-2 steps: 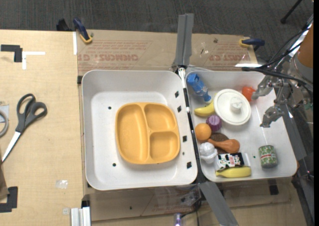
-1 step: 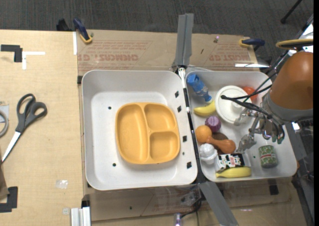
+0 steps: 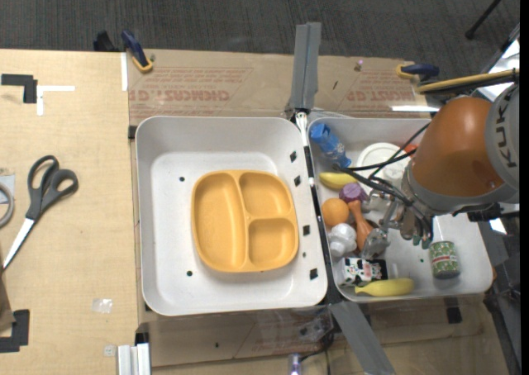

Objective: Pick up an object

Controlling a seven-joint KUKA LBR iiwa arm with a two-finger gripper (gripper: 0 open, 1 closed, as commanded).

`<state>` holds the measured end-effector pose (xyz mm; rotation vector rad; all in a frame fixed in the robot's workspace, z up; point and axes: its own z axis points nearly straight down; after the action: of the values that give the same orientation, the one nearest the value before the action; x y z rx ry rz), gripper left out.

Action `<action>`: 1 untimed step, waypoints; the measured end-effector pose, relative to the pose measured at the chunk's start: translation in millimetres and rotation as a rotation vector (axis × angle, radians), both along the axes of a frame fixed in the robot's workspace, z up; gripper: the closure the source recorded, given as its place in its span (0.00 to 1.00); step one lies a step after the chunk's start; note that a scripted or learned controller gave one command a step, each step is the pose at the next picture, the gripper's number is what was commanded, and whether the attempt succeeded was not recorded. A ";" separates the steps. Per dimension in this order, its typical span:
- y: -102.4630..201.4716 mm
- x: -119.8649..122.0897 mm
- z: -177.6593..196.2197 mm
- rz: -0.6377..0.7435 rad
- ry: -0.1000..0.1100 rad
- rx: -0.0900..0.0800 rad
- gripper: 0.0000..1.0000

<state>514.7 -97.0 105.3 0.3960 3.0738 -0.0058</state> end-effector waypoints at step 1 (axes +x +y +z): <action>-90.4 41.5 -11.4 -0.023 0.036 0.008 0.00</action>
<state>556.2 -187.4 93.8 0.4364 3.1057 -0.0015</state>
